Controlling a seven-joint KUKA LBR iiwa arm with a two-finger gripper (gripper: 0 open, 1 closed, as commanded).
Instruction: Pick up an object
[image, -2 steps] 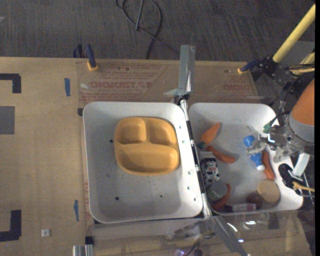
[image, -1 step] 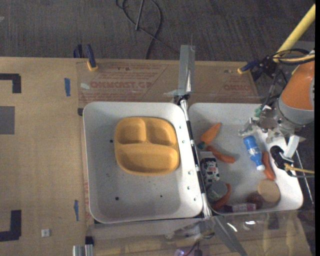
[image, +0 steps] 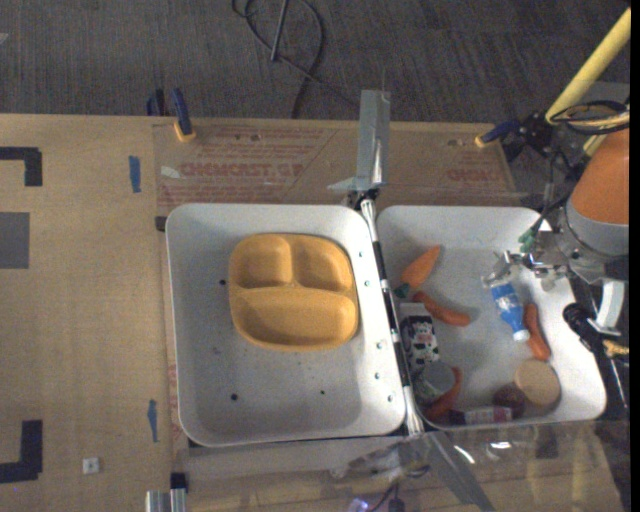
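Wooden bench (image: 90, 330) carries two shallow white bins (image: 200, 400); the left holds an orange divided plastic plate (image: 293, 291). At right-frame, the gripper (image: 520, 262) hovers over a blue-and-white tube (image: 509, 305). Its grasp I cannot tell; judging so, nothing looks lifted yet.

Take the divider (image: 385, 300) between the two bins as your landmark. Left of it, the yellow sectioned plate (image: 294, 290) fills the upper middle of the left bin (image: 200, 400); you have open floor all round it, widest below. Right of the divider, clutter crowds you: an orange carrot (image: 421, 266), a black-and-white carton (image: 419, 338), a blue tube (image: 509, 307) and a tan disc (image: 538, 381). Your clearest gap lies mid-bin, between carton and tube, while the arm (image: 600, 205) blocks the far right edge
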